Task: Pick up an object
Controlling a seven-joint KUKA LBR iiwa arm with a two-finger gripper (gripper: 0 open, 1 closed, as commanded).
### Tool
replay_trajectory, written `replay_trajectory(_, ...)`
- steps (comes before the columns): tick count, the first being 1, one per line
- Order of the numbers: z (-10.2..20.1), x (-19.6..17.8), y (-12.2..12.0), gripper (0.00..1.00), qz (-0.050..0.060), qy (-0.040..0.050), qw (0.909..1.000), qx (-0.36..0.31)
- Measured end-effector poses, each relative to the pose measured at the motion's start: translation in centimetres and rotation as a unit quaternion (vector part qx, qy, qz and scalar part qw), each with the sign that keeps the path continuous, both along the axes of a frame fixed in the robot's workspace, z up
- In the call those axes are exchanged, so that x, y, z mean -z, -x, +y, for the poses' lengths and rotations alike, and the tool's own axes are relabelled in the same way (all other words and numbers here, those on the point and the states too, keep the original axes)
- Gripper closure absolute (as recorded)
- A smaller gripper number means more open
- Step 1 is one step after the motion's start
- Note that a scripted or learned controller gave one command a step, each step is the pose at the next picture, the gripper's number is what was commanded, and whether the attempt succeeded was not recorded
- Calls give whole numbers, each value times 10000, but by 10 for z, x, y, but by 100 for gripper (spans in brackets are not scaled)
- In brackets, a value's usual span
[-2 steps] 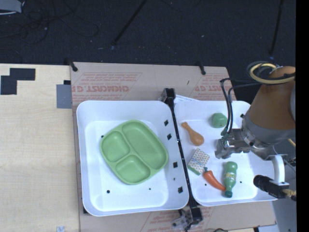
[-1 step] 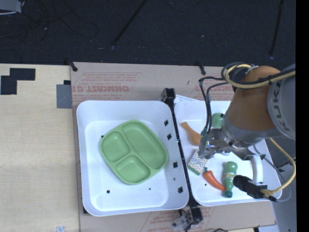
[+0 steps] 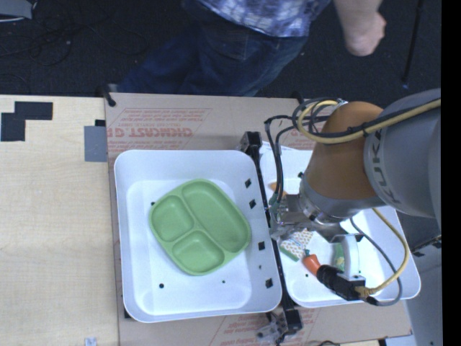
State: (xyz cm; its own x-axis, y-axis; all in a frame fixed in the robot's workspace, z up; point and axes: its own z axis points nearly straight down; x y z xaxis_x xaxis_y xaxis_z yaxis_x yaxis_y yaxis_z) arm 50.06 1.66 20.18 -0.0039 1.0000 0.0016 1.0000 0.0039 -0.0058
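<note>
A green three-compartment plate point(image 3: 199, 225) lies flat in the left bin point(image 3: 137, 193). My gripper point(image 3: 287, 223) hangs low over the left part of the right bin point(image 3: 403, 283), under the orange wrist band. Just below it lies a small patterned item point(image 3: 296, 247), with a small orange piece point(image 3: 311, 263) beside that. A white and green object point(image 3: 341, 254) rests a little to the right. The arm hides most of the right bin's floor.
The black divider point(image 3: 263, 229) between the two bins runs right beside the gripper. A person in a patterned shirt point(image 3: 266, 6) stands behind the bench. Brown cardboard point(image 3: 173, 125) lies under the bins, on a pale wooden bench top point(image 3: 50, 229).
</note>
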Motion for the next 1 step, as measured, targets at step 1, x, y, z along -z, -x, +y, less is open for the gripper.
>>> replay_trajectory(1,52,-6,11,100,-10,6,10000,1)
